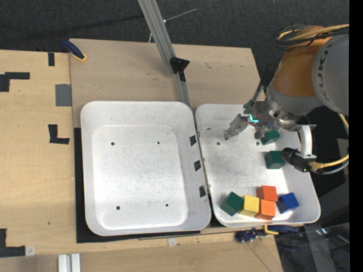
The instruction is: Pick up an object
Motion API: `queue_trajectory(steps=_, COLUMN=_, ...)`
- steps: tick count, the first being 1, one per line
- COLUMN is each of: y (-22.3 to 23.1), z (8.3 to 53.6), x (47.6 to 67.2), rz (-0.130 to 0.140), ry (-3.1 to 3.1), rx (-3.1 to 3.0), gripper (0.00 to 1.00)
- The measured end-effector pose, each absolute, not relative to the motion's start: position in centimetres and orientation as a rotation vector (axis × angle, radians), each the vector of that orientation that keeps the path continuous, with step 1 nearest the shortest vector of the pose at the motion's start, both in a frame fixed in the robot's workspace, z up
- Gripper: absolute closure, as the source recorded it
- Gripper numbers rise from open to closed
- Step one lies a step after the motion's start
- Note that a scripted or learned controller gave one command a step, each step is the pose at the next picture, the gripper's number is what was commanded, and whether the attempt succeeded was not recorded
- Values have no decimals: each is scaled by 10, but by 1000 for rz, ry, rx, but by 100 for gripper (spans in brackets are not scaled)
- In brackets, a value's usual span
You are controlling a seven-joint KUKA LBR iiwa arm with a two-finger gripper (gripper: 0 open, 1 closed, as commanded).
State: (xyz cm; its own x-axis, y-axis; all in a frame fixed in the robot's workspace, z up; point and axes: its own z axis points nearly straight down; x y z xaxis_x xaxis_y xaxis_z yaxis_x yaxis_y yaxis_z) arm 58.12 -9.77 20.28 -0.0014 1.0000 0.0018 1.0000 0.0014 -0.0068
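Sitting in the right bin [215, 169], near its right wall, a small dark green block [274, 160] is the nearest loose candidate to the gripper [249, 126]. It looks like a stiff little cube, probably light, with flat faces that should take a pinch across two opposite sides without crushing; its smooth skin may slip if the pinch lands on a corner. A second teal-green block [270, 135] lies close under the wrist, partly covered by the arm, so whether it is touched at all cannot be told.

Further toward the near edge of the same bin a cluster sits packed together: a green block [231, 203], a yellow block [250, 204], two orange blocks [266, 201] and a blue block [288, 201]. These touch or nearly touch each other, which I judge leaves little room for a finger to go down between them.

One grey finger juts out to the left over bare bin floor; the fingers appear spread, with nothing between them. The gripper hangs over the far half of the right bin. The left bin [136, 109] lies beside it.
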Motion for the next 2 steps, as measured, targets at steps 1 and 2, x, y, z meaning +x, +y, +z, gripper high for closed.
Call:
queue_trajectory(steps=1, y=-98, z=205, x=582, rz=1, ry=-2222, rx=-2217, gripper=0)
queue_trajectory(steps=2, y=-101, z=142, x=576, rz=9, ry=-2218, rx=-2217, gripper=0)
